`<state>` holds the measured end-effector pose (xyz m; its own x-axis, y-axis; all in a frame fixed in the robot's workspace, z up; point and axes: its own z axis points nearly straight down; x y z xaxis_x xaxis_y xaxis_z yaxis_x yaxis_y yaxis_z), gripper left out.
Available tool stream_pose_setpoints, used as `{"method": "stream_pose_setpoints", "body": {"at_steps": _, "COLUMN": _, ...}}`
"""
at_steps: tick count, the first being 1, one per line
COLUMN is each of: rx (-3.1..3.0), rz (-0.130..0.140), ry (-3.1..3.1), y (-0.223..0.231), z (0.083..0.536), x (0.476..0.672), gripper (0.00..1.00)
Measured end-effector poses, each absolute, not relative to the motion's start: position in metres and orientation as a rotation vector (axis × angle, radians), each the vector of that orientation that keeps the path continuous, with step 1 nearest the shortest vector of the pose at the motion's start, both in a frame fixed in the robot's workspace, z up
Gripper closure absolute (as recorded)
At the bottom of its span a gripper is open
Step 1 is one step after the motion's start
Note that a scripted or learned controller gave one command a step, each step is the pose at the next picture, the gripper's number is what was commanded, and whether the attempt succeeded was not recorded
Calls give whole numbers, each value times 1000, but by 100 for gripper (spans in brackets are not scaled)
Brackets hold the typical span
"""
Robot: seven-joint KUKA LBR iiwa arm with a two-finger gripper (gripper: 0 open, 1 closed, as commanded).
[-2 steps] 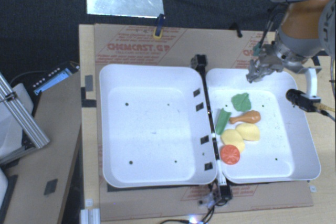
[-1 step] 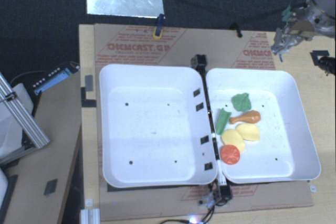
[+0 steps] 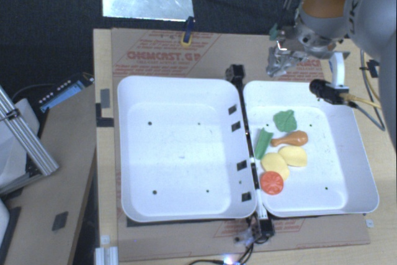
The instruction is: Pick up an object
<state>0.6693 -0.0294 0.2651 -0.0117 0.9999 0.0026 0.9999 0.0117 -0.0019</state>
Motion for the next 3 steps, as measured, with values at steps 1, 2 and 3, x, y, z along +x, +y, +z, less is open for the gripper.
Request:
{"method": "stream_pose_setpoints", "body": {"at_steps": 1, "rx": -2202, "rz": -14, "ry": -2241, "y": 96, "z": 310, "x": 669, "gripper": 100}}
{"method": "stream_pose_setpoints", "body": {"at_steps": 2, "rx": -2219, "rz": -11, "ry": -2232, "y": 80, "z": 378, "x": 669, "gripper": 100}}
{"method": "stream_pose_setpoints", "body": {"at_steps": 3, "rx": -2227, "rz": -13, "ry": -2227, "y": 54, "z": 466, "x": 669, "gripper": 100}}
